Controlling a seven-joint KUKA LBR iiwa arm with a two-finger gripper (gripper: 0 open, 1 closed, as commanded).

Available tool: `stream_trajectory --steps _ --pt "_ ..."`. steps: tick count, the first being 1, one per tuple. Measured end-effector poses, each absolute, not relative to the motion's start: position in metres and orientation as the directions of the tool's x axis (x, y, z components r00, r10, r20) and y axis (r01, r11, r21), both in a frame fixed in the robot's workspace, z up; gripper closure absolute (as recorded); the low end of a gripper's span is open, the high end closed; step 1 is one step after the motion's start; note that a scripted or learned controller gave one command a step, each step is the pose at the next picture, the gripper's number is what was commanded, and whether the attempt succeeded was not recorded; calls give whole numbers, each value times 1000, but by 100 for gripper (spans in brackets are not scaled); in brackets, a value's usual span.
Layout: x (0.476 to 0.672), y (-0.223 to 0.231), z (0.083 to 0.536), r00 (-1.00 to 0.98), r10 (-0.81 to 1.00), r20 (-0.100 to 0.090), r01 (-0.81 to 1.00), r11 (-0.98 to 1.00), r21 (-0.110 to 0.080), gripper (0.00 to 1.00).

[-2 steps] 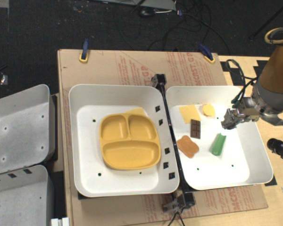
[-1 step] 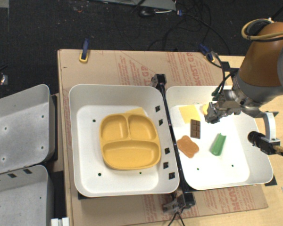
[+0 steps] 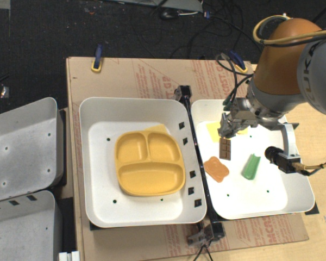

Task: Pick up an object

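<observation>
We see the gripper [image 3: 228, 137] low in the right bin [image 3: 293, 203], approx. over a small brown block [image 3: 225, 148] w/ a yellow patch [image 3: 211, 130] beside it. Grip state: cannot tell. Orange piece [image 3: 216, 169] and green piece [image 3: 251, 166] lie near; yellow tray [image 3: 150, 163] fills the left bin [image 3: 95, 145].

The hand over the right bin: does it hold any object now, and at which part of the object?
It cannot be told. A small brown object hangs directly below the hand, touching or nearly touching it at its top end.
</observation>
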State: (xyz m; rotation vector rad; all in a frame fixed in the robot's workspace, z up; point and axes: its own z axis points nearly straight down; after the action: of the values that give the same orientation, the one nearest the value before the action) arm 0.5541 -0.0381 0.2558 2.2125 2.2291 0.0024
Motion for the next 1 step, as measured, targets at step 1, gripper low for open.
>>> stream_trajectory --steps 1 --pt "570 20 245 -7 1000 0 1000 7 2 100"
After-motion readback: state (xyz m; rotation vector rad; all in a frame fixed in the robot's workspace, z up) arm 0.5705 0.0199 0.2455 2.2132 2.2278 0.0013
